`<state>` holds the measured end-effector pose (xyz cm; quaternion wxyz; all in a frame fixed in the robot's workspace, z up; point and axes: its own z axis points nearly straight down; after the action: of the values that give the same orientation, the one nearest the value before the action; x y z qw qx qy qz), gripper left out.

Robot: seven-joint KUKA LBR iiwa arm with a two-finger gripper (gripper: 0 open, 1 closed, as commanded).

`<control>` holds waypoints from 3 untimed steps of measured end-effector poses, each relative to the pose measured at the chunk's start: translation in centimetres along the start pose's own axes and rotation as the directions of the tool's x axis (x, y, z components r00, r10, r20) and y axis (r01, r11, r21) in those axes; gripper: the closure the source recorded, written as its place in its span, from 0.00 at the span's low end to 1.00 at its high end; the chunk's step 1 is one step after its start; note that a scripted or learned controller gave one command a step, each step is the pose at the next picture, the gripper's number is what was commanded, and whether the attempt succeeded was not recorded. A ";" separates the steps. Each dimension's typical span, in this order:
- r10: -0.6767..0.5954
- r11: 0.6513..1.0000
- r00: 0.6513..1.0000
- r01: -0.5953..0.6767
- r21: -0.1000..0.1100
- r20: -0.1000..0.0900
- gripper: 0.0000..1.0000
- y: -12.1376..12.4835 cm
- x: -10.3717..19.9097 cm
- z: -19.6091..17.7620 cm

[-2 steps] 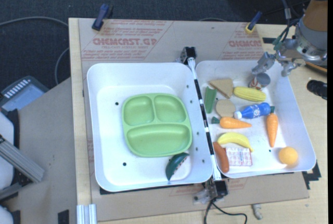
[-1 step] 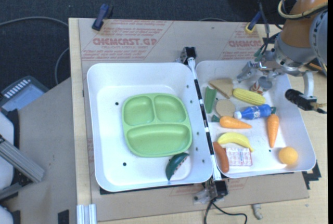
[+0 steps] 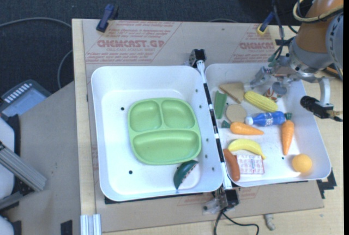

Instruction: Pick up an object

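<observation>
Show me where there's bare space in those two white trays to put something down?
Most room is in the left bin: bare floor rings the green plate, widest along its left and far sides. The plate's three hollows are bare too. The right bin is crowded; only its far-left corner, behind the corn, looks open.

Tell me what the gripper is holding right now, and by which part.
Cannot be told: the gripper sits low over the right bin near the corn cob, with nothing visibly between its fingers.
</observation>
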<state>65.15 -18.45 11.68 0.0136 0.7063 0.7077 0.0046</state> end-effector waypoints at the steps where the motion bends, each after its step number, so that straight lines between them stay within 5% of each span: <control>1: 0.000 1.000 1.000 0.000 -0.002 0.001 0.00 -0.4 -0.2 0.1; 2: 0.000 1.000 1.000 0.000 -0.005 0.002 0.00 -0.9 -0.3 0.3; 3: 0.001 1.000 1.000 -0.001 0.023 -0.012 0.00 -2.7 -0.5 1.7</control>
<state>62.52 -18.95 9.95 0.0013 0.7067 0.7075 0.0008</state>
